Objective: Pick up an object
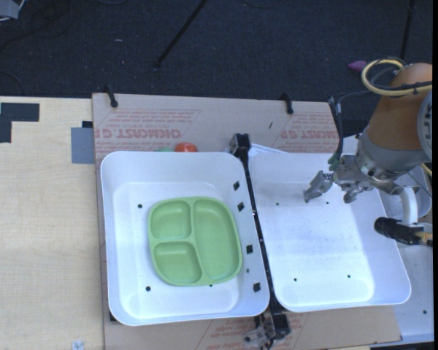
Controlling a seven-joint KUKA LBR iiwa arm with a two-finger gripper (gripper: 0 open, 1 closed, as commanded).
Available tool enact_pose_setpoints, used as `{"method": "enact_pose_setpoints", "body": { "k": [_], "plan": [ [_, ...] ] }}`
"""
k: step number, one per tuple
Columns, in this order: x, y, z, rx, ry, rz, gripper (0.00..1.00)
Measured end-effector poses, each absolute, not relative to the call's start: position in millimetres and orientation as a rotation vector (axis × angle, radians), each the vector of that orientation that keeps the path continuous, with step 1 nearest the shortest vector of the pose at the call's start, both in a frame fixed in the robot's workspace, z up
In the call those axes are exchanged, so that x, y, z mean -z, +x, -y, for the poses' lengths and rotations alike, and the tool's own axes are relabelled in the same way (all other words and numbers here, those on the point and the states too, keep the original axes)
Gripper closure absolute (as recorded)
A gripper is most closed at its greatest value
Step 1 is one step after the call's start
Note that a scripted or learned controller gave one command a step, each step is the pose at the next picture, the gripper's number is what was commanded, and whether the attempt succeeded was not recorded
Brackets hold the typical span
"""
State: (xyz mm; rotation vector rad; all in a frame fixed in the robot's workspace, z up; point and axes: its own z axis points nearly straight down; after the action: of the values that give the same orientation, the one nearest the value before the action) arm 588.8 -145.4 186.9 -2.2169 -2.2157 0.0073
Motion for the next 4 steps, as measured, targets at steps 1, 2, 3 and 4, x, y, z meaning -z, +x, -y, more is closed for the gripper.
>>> {"method": "enact_pose_setpoints", "body": {
  "k": [1, 2, 3, 4],
  "plan": [
    [-143, 587.3, 141, -0.006, -2.218, 2.216, 0.0],
    [-156, 588.2, 142, -0.004, -2.222, 2.215, 1.0],
    [-200, 586.4, 137, 0.002, -2.221, 2.223, 1.0],
    [-242, 587.3, 138, 0.002, -2.222, 2.224, 1.0]
  ]
}}
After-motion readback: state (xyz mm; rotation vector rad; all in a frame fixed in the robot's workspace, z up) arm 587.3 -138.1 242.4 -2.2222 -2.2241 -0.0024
